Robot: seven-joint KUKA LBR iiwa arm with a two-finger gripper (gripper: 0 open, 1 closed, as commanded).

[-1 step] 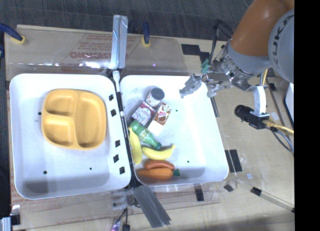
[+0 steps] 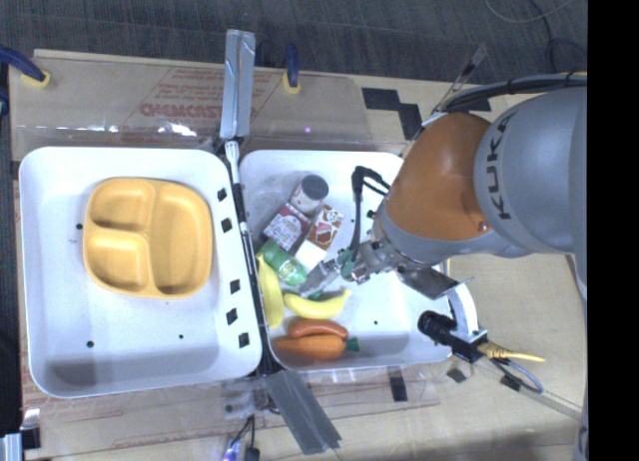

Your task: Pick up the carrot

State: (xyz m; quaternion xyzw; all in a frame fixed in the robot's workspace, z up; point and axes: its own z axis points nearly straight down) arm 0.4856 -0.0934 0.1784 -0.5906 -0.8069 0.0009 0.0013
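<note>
The carrot (image 2: 312,346) lies at the near edge of the right bin (image 2: 384,165), its green stub pointing right, just nearer than a hot dog (image 2: 318,329) that touches it. The gripper (image 2: 334,271) hangs low over the middle of that bin, above the far end of a banana (image 2: 315,303) and well short of the carrot; whether its fingers are spread or closed cannot be told from this angle, and nothing shows between them. Around it sit a green bottle (image 2: 284,264), a small red carton (image 2: 286,227), a second printed packet (image 2: 325,226), a grey-capped can (image 2: 312,190) and a second yellow banana (image 2: 270,294) along the left wall. The left bin (image 2: 60,349) holds a yellow divided plate (image 2: 148,236).
</note>
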